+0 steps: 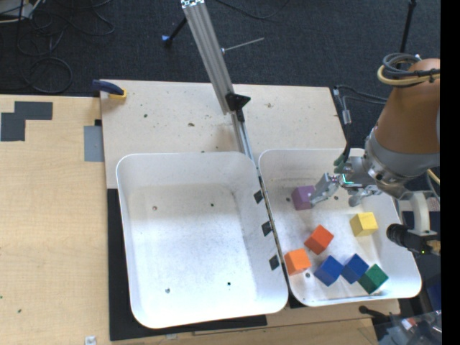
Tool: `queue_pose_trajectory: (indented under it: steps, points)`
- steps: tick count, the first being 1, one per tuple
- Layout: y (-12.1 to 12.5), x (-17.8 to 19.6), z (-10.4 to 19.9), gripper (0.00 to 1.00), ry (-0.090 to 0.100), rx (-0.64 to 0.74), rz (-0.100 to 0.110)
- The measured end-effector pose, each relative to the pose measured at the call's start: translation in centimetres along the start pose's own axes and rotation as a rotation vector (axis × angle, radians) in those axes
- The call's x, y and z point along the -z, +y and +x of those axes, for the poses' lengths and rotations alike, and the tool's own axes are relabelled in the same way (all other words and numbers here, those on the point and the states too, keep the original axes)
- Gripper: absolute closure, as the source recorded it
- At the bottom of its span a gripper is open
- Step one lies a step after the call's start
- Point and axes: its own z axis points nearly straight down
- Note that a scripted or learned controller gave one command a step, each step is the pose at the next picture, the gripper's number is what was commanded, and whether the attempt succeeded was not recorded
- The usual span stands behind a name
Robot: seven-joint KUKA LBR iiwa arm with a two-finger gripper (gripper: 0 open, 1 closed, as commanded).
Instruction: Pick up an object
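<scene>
Dark carpet with loose cables surrounds a pale wood bench [180,113] carrying two shallow white bins side by side. Nearest the camera, at the front of the right white plastic bin [410,282], small cubes cluster: a green cube [374,277], two blue cubes [353,267] and [329,270] touching each other, and an orange cube [297,261] just beside the divider wall. Likely they have slid or been dropped toward this low corner. A second orange-red cube [319,238] sits a bit further in, and a yellow cube [364,223] lies near the right side. Left white plastic bin [144,185] holds only small dark specks. Further back, a purple cube [302,197] rests on the bin floor, apart from the others, so it makes an easy isolated target. The grey two-finger end effector [328,188] sits low just beside it on its right, tilted toward it; fingertips look slightly spread, nothing between them, cube not gripped. Judgement: this is the approach to the purple cube, grasp not yet made. Behind, a slanted aluminium rail [212,49] rises from the bench, probably a fixture mount.
</scene>
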Motion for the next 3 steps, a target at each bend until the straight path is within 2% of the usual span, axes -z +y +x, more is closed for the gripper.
queue_pose_trajectory:
  steps: [1,3]
  points:
    - [0.0,0.2,-0.2,0.0,-0.001,-0.004,-0.004]
    - [0.1,-8.8,-0.8,0.0,0.0,-0.002,0.001]
